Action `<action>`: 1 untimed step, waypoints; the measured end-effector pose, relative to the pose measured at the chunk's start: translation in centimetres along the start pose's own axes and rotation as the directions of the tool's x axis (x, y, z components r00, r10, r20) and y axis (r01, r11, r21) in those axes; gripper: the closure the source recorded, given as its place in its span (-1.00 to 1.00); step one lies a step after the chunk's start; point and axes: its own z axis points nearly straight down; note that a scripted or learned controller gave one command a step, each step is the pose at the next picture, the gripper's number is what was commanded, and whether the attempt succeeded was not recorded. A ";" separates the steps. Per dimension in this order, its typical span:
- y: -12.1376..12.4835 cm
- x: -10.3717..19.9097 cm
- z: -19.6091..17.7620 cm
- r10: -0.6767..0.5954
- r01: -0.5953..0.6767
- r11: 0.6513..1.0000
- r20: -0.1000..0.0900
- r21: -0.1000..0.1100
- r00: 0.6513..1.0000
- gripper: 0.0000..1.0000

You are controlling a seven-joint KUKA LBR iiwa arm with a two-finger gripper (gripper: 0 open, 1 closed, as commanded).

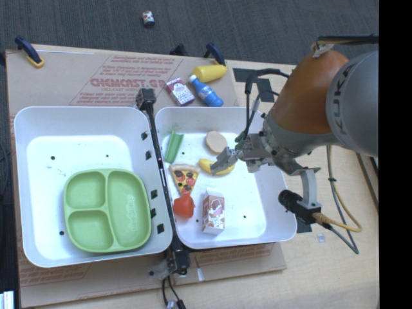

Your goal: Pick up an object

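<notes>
Banana (217,167) lies in the right bin (278,227), and the hand (226,158) sits right on it with its spread fingers straddling the fruit, not yet clamped; a good grasp probably calls for closing squarely across the banana's middle and lifting straight up, clear of the round cookie (215,141) just beside it. Green stick (174,146), pizza slice (185,178), tomato (183,206) and small carton (214,212) share that bin, while the left bin (38,127) holds a green divided tray (107,209).
</notes>
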 end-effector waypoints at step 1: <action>-3.1 0.8 12.3 -0.001 0.001 1.000 0.000 -0.002 1.000 -1.00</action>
